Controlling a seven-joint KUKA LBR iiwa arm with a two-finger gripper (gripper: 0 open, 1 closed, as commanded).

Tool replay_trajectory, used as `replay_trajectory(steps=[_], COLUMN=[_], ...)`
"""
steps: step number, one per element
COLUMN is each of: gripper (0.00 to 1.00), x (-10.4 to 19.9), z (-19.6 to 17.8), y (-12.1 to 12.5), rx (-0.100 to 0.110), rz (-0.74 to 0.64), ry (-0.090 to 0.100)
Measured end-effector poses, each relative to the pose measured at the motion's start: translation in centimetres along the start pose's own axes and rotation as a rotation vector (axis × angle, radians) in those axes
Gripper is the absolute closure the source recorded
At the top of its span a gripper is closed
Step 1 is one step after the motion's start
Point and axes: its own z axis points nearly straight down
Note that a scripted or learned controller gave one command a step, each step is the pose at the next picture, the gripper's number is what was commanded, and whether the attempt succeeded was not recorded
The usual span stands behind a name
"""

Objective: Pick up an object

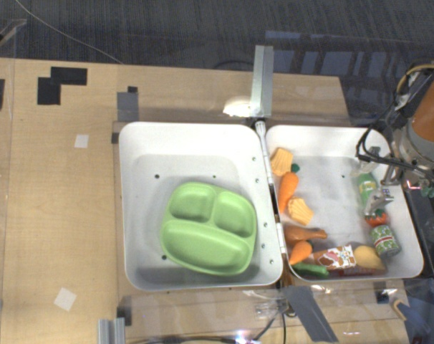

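The arm [426, 124] enters from the right and hangs over the right bin [331, 145], its wrist above the bin's right wall. The pincer [378, 205] is low over the right-hand side of that bin, just beside a small green can [367, 187] and above a green jar with a red lid [384, 238]; whether it stands open or closed cannot be told from this slanted view, and nothing is seen held. Candidate objects all lie in the right bin: a carrot [288, 189] along the left wall, a yellow piece above it [281, 161], a ridged orange-yellow piece [300, 211] just beside the carrot's lower end, and a packed cluster along the front edge (brown item, second carrot, green pepper-like piece, a printed box [336, 258], a pale potato-like item [370, 258]). The left bin [142, 192] carries a green divided plate [208, 227]. Both bins sit on the wooden tabletop [52, 213]. Judged step: approach or descent toward a grasp on the right side, no pick yet achieved. Next move likely calls for centring on one item, probably the can or the jar, since they stand apart from the front cluster. Risk: round cans may roll or slip away.
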Motion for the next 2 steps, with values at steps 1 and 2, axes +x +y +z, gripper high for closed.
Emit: replay_trajectory(steps=[1, 2], gripper=[0.00, 1.00], x=[-0.4, -0.8], z=[6.7, 5.2], y=[0.1, 0.2], rx=[0.004, 0.007], rz=[-0.030, -0.037], ry=[-0.015, -0.029])
